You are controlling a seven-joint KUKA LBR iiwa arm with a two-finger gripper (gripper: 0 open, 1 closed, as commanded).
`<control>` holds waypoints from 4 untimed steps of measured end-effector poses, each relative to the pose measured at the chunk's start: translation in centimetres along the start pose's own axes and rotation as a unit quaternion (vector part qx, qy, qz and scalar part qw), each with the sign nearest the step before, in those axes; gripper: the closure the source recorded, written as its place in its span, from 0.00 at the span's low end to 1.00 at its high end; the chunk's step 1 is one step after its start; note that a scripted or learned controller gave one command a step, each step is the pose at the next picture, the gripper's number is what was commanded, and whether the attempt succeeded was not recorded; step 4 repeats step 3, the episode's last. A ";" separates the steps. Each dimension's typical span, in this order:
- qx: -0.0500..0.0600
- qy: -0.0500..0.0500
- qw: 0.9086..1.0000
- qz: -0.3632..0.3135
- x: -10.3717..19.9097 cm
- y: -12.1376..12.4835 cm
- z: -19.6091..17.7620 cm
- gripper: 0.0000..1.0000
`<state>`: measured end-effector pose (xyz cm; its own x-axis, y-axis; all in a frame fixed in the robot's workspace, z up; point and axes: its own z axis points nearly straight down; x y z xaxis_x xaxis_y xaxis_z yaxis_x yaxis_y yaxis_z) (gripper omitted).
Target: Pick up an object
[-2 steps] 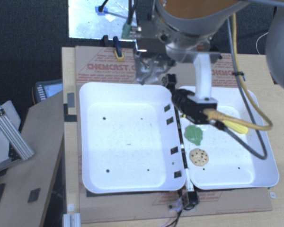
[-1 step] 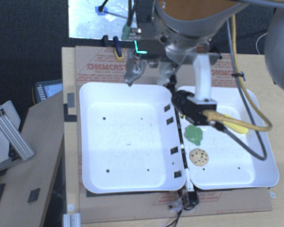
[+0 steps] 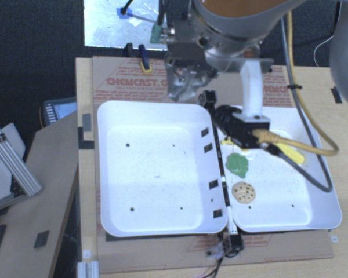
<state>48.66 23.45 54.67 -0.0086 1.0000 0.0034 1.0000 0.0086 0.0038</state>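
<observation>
Two shallow white bins are seen side by side on the bench, the left bin (image 3: 156,172) and the right bin (image 3: 290,213), joined along a line of black clips. The arm (image 3: 243,4) is hung large across the top, its orange band caught at the upper edge. The gripper (image 3: 185,88) is held above the far rim of the left bin, near the seam between the bins; whether it is open or closed cannot be told, and nothing can be made out in its hold. In the right bin, close to the seam, a green leaf-shaped piece (image 3: 238,165) is laid, and just nearer the camera a round cookie (image 3: 243,192) is set. A yellow object (image 3: 290,152) is partly covered by a black fitting and cables.
</observation>
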 end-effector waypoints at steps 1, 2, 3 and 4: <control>-0.001 0.001 1.000 -0.002 0.0 0.0 -1.1 1.00; 0.008 -0.005 1.000 0.004 -0.1 0.0 12.0 1.00; -0.004 0.000 1.000 0.005 -0.2 6.9 3.6 1.00; -0.004 0.000 1.000 0.005 -0.2 6.9 3.6 1.00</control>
